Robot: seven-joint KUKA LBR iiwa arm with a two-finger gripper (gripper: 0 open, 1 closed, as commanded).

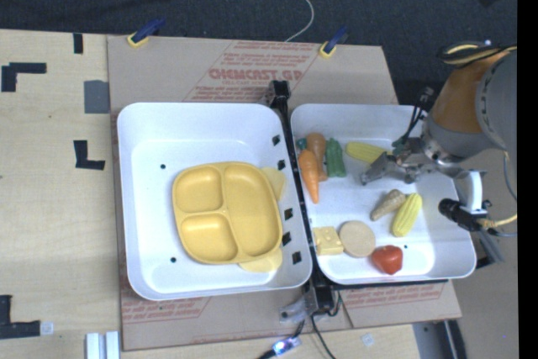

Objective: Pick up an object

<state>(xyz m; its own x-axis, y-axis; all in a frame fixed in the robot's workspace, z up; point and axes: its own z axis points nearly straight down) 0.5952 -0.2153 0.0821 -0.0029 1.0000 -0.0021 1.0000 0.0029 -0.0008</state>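
Gripper: gripper (374, 172) low in the right bin (420, 118), upper middle of it, at the end of the grey arm (471, 109) that comes in from the right; whether it is open or closed cannot be told from this slant, and nothing is seen held in it.
Nearest items: yellow pepper (364, 152) just above the tip; tan ginger-like piece (387, 203) and corn cob (407, 213) just below, the two lying side by side.
Left of the tip: green vegetable (335, 158), then orange carrot (310, 172) along the bin's left wall, a smaller orange piece (315, 143) above it.
Front row: pale yellow cheese wedge (327, 241), round beige cracker (357, 238), red tomato (387, 259), all resting on the bin floor.
Left bin: left bin (139, 181) bears a yellow divided plate (227, 210) over a paler yellow piece.
Progress: every item lies in a bin; none appears lifted. Judged as the reach or descent stage.
Remaining: settle on a target, probably the pepper or the ginger-like piece, close on it, raise it clear.
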